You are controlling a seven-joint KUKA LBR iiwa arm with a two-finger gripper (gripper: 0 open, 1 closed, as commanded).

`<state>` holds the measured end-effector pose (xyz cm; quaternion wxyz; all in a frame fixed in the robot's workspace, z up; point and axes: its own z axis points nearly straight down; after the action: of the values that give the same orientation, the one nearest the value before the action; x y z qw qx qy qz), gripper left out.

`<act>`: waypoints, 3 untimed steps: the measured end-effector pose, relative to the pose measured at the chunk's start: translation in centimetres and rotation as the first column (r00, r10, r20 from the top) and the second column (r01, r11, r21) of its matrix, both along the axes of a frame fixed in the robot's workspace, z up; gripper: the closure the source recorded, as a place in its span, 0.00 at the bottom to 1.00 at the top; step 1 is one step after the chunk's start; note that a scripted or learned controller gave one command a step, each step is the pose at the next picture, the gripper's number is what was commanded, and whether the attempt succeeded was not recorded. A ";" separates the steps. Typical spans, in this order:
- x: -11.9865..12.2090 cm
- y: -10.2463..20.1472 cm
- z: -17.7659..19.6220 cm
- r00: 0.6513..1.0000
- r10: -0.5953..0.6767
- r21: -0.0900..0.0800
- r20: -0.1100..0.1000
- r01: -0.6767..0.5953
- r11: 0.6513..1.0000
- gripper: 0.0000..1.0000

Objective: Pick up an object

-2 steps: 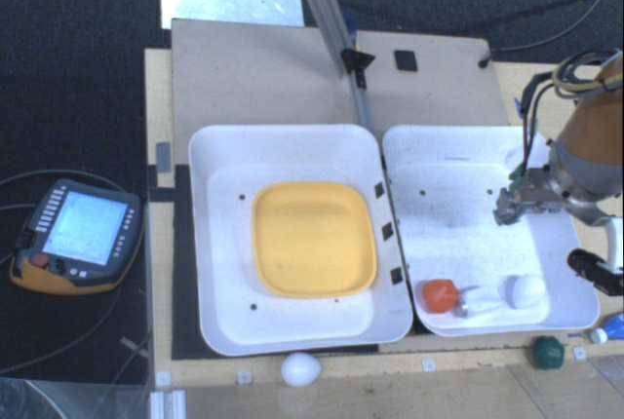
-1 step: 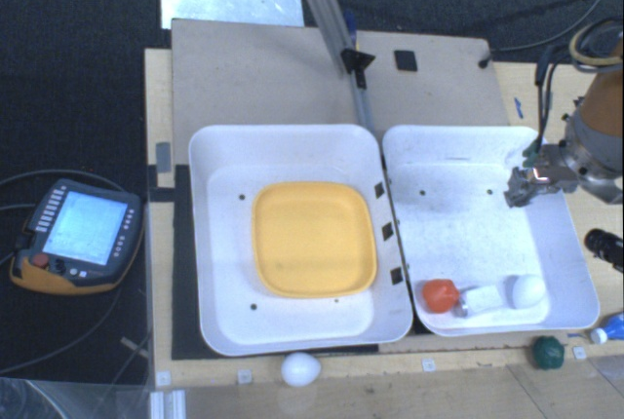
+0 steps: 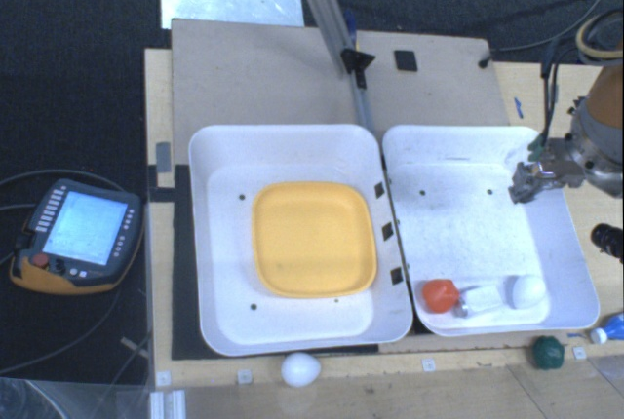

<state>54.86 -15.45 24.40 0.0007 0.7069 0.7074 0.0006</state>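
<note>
Claw hovering over the right bin

The claw (image 3: 527, 181), grip state unreadable, is hanging by the bin's right wall; the orange ball (image 3: 439, 295) is lying toward the worktop's front edge, well apart.

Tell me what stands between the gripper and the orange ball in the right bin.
Nothing visible does. The gripper is over the right bin's far right side, and bare bin floor lies between it and the orange ball near the front wall.

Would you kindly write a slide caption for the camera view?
End effector poised over right bin holding orange ball and white egg; yellow plate in left bin.
</note>
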 end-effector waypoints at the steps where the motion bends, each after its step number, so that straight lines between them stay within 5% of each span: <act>1: -0.5 5.6 -1.1 1.000 0.004 0.001 -0.002 -0.004 1.000 1.00; 3: -2.7 15.9 -1.6 1.000 0.005 0.001 -0.002 -0.005 1.000 1.00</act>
<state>52.15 0.46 22.82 -0.0004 0.7052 0.7090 0.0003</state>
